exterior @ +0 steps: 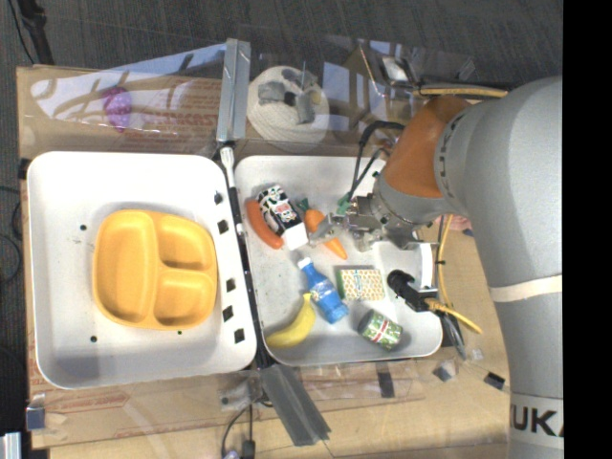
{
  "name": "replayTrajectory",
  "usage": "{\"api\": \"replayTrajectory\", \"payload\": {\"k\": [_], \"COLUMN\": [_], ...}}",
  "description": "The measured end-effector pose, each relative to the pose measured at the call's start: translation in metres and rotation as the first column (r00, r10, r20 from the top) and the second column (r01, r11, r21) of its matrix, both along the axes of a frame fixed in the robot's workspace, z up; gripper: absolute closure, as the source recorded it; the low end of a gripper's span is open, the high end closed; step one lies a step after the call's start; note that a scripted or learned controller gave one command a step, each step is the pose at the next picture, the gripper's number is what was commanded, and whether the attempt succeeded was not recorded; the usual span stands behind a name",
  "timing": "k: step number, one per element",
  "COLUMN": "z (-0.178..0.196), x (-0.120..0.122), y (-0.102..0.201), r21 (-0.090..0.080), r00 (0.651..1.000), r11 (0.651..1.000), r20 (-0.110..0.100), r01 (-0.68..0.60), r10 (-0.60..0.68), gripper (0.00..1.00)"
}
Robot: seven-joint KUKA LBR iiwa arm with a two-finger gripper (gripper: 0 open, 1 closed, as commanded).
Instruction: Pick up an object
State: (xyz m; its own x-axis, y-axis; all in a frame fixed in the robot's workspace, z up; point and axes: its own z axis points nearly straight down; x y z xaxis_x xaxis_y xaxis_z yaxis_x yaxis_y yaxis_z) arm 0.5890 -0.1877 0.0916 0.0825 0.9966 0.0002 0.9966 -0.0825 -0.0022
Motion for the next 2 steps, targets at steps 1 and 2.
{"api": "replayTrajectory", "payload": {"k": [1,2], "z": [0.010,0.100], "x": [0.000,0.028], "y": [0.000,0.024], "r21": [0.000,0.000], "r00": [1.000,1.000], "r11": [1.000,1.000], "r20": [-0.003,0.000], "r01": [-0.003,0.019], "r10": [0.003,-0.019], "gripper": [1.00,1.00]}}
